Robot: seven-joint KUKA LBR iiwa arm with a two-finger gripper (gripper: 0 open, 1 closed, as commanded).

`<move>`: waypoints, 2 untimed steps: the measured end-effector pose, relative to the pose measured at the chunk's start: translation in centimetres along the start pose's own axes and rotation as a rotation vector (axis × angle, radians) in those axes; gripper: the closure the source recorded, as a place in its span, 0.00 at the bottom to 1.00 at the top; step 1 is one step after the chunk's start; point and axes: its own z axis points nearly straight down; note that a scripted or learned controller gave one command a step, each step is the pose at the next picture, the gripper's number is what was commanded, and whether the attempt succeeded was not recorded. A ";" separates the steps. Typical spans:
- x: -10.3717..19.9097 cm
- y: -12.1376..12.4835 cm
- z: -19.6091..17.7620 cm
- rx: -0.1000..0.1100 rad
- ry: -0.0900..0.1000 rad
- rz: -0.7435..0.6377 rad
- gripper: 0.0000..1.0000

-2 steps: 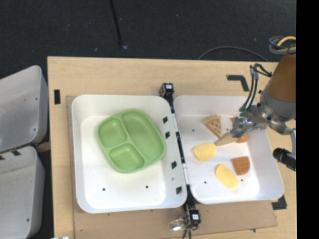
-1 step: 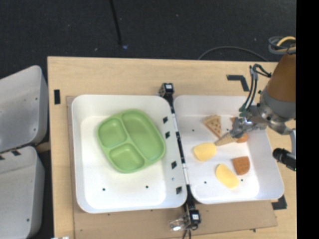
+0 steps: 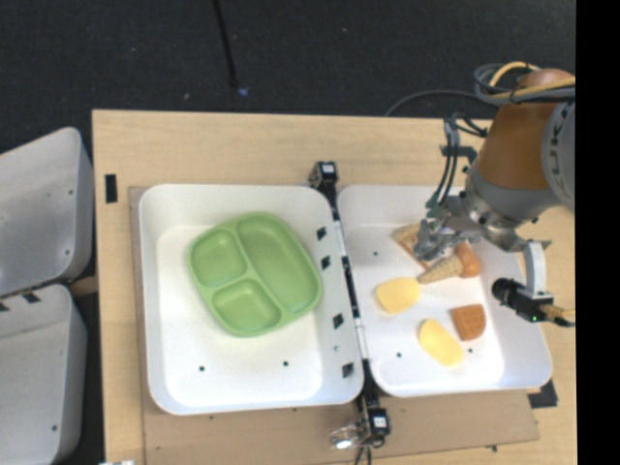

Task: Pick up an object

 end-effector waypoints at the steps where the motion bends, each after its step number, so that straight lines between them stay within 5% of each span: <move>1: 4.3 2.0 0.0 0.001 0.001 0.000 1.00; 2: 8.6 4.1 -0.4 0.000 0.001 0.001 1.00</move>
